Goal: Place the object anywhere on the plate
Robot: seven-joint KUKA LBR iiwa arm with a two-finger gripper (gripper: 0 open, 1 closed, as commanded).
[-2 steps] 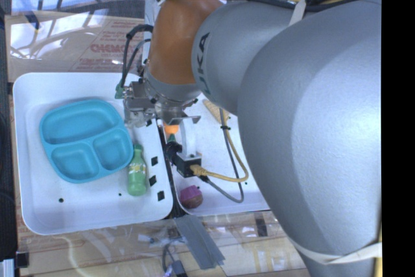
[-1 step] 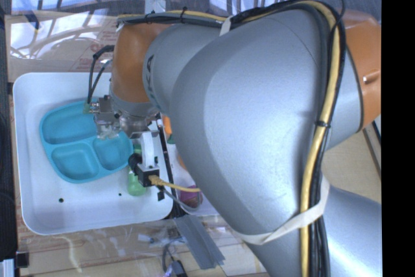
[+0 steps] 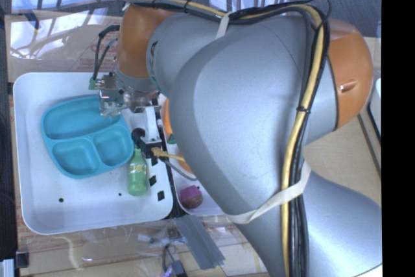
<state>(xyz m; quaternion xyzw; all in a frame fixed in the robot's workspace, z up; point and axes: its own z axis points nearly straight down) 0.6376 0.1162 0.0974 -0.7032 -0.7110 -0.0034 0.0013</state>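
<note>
A blue plate [image 3: 84, 138] with three compartments lies in the left white bin [image 3: 39, 204]. My gripper [image 3: 111, 102] hangs over the plate's upper right edge, at the rim of the large compartment. The arm's bulk covers the fingers from this angle. A green bottle [image 3: 137, 176] lies in the left bin just right of the plate's lower corner. A purple round object [image 3: 191, 194] rests in the right bin, mostly under the arm.
The grey arm [image 3: 259, 120] covers most of the right bin. An orange item [image 3: 170, 133] peeks out beneath it near the divider. Black cables run along the arm. Grey debris [image 3: 198, 240] lies on the bench in front.
</note>
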